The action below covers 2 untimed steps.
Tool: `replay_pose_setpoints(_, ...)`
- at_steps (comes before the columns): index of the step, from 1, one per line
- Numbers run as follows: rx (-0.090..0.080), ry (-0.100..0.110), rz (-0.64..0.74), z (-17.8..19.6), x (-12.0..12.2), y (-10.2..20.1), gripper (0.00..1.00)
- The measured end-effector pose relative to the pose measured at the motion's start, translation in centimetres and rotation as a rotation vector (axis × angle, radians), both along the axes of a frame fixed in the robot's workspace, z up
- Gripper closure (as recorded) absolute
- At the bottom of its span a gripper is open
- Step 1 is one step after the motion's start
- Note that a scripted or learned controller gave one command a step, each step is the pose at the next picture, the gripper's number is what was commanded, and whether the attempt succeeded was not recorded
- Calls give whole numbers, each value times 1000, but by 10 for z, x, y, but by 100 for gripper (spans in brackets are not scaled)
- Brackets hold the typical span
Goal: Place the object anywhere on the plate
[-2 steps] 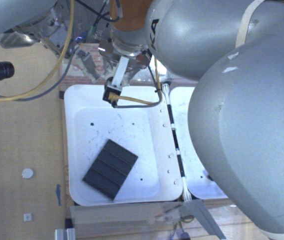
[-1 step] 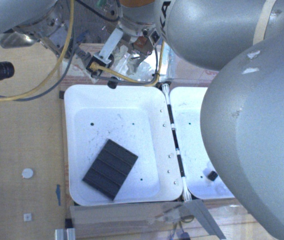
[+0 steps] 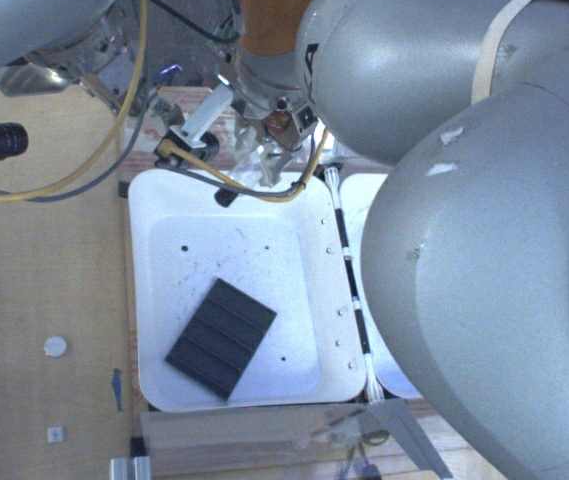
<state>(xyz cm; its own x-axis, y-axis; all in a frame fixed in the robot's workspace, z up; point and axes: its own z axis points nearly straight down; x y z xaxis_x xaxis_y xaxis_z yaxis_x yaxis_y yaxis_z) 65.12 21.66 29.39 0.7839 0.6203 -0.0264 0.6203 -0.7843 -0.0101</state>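
You see the dark grey, ribbed rectangular slab (image 3: pixel 221 338) lying flat and askew on the floor of the left shallow white plastic bin (image 3: pixel 154 223), toward that bin's near edge. The grey arm's two-finger gripper (image 3: pixel 262 163) hangs over the bin's far rim, well apart from the slab. Its translucent claw tips blur against the rim, so you cannot tell how wide it stands. A yellow cable (image 3: pixel 199 168) curves along that same far rim.
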Motion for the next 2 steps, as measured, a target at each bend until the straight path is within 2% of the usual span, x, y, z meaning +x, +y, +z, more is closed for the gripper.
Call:
replay_pose_setpoints(1, -59, 62, -381, 23, -14, -5, 100)
replay_pose_setpoints(2, -34, 30, -315, 21, -8, -2, 100)
